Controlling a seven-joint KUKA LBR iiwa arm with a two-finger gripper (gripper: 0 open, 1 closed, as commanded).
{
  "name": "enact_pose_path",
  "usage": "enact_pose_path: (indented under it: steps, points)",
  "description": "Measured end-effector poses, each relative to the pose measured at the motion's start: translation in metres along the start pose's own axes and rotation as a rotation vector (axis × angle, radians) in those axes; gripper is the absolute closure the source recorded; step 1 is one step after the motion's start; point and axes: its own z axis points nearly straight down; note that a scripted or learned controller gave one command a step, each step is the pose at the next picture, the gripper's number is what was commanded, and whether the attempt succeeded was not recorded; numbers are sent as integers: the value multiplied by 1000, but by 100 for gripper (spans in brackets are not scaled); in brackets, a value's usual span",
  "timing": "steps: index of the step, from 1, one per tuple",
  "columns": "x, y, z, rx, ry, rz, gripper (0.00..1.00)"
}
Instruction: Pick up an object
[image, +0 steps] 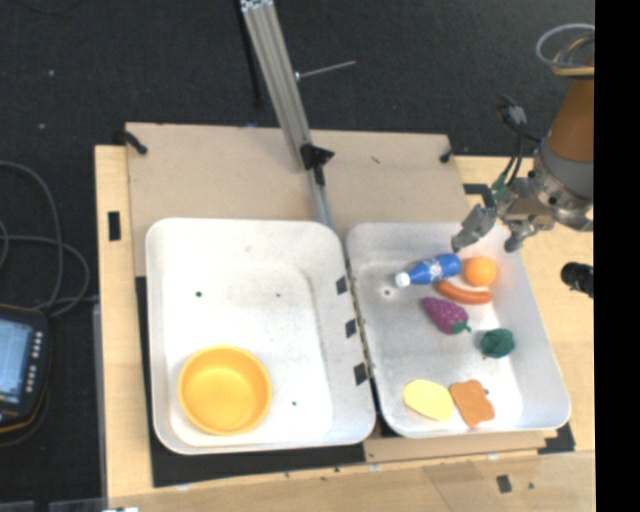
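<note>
Currently in approach phase: gripper (495, 228) hangs over the far edge of the right bin (540, 340), fingers spread, nothing between them. No grasp yet.

Candidates all sit in the right bin:
- blue bottle (432, 270), lying on its side, cap toward the left bin
- orange ball (481, 271), just beside the bottle, touching the sausage (464, 292)
- purple grapes (446, 314) and green piece (497, 343), mid-bin
- yellow slice (428, 400) and orange slab (472, 403), near edge, side by side

Left bin (250, 240) has a yellow bowl (225, 388), well apart from the arm.

Nearest targets look like the bottle or ball. Next move, my read: descend and close across the bottle's narrow axis. Risk: the bottle, ball and sausage are clustered, so a finger may land on a neighbour and knock the target away.
</note>
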Motion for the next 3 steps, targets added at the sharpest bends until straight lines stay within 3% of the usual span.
enact_pose_path:
  steps: [1,3]
  points:
    - [0,0,0,0,-1,0,0]
    - [0,10,88,4,-1,1,0]
